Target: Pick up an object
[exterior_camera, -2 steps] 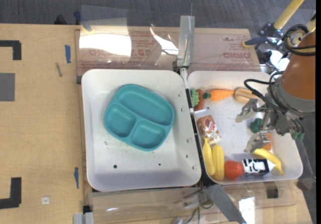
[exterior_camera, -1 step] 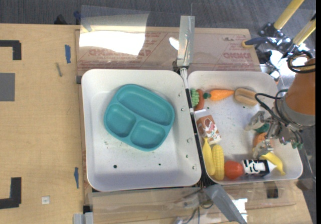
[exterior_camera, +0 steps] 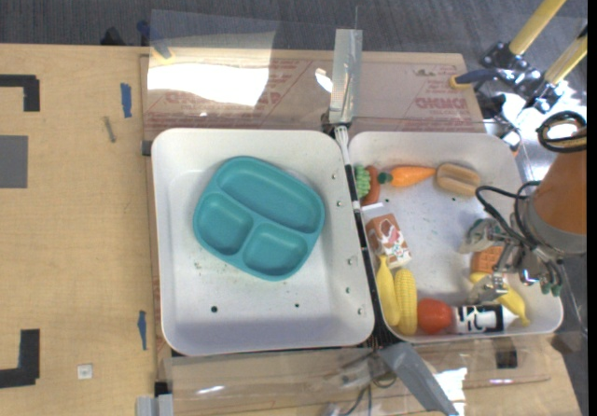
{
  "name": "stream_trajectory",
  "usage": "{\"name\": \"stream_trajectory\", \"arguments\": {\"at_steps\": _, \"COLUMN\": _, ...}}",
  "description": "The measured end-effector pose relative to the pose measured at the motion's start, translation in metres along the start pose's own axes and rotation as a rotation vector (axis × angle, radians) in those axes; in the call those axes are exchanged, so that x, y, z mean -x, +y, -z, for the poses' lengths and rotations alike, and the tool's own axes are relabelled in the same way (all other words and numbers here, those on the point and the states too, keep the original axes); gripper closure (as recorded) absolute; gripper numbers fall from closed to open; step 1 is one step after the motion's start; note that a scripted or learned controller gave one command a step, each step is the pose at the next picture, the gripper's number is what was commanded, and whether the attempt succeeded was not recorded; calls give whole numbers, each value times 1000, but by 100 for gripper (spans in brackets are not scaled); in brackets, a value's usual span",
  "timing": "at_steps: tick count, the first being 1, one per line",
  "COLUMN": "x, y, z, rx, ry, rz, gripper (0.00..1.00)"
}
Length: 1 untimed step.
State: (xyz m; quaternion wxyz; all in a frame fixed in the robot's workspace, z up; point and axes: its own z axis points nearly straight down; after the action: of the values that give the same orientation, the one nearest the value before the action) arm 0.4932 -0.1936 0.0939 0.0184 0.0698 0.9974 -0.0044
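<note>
The end effector [exterior_camera: 515,267] is low in the right bin [exterior_camera: 438,209], over clutter at its right edge, so this looks like the reach-and-grasp step. Its state I cannot tell (cables blur it). The next move calls for closing on the small yellow toy [exterior_camera: 504,298] just below, then lifting straight up.

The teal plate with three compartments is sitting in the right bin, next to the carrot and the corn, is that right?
Not quite. The camera view shows the teal plate alone in the left bin. The carrot and corn lie in the right bin.
</note>
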Motion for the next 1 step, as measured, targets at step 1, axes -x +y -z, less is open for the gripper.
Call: {"name": "stream_trajectory", "arguments": {"at_steps": 1, "x": -5, "y": 26, "z": 1, "rx": -1, "ry": -6, "rz": 72, "gripper": 0}}
